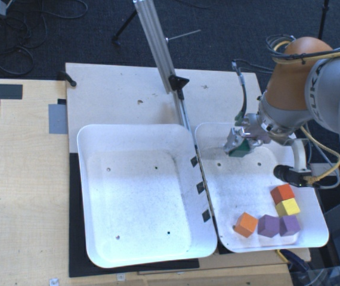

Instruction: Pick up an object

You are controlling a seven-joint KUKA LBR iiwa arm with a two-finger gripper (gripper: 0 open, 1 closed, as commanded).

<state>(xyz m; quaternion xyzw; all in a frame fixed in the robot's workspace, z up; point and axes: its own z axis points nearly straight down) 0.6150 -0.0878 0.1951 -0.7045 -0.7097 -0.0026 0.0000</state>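
Claw [237, 145] over right bin [313, 240]; dark green object [240, 151] between fingers

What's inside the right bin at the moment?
The right bin holds five blocks near its front corner: red block, yellow block, orange block, two purple blocks. The claw covers the floor beneath it.

1. Illumination: even, diffuse overhead light; the two white bins [140, 219] are the brightest surfaces, without harsh glare.
2. Shadows: soft and faint beneath the arm [304, 82].
3. Background: floor at top is dark, underexposed.
4. Sharpness: moderate; fine detail slightly soft and grainy.
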